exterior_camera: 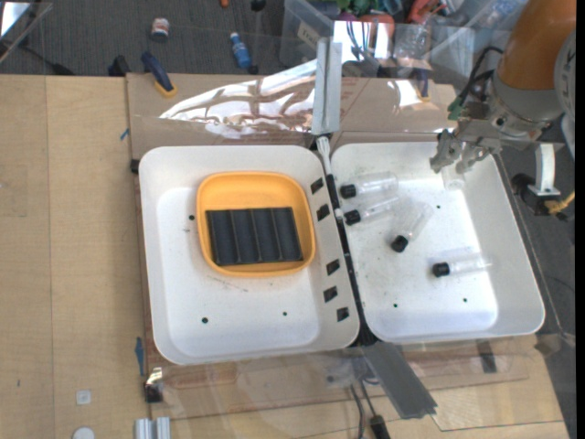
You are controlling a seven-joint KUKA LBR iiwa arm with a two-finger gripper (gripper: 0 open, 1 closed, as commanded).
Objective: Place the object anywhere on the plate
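The gripper (459, 157) hangs over the far right corner of the right bin (512, 273), fingers slightly apart, nothing between them as far as this angle shows. Just left of it lie two clear tubes with black caps, one (367, 188) above the other (370, 212). Nearer the camera from the gripper, a third tube (409, 231) sits mid-bin, and a fourth (460, 265) lies below it. Well off to the left, in the left bin (164, 273), sits the orange plate (254, 221), carrying a black ridged insert (254, 236).
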